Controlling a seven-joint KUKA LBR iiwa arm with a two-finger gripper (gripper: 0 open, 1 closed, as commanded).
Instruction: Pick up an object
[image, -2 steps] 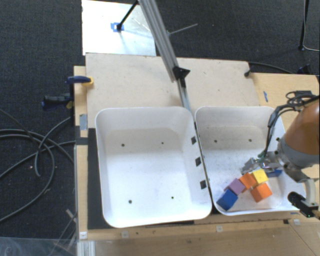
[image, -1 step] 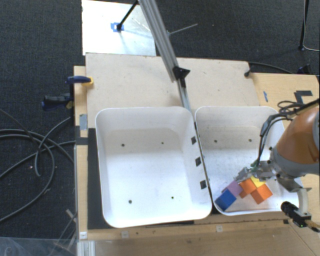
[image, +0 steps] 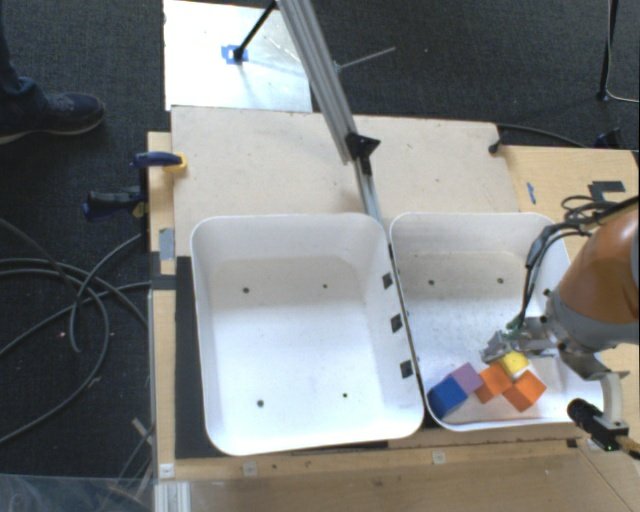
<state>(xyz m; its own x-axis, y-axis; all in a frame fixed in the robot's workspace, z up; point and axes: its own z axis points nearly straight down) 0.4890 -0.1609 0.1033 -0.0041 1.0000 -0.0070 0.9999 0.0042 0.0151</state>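
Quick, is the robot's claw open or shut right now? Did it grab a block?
Gripper: it is down over the yellow block in the right bin, but open, shut or holding cannot be told.

Smooth white plastic bins (image: 300, 235) sit on a matt wooden bench (image: 260, 160)

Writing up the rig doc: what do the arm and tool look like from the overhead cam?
The arm enters from the right: a rounded body with a wide orange band over a grey wrist section. Thin dark cables loop along its left side down toward the wrist. The tool is a small grey metal piece, too blurred for finger detail. No markings can be read.
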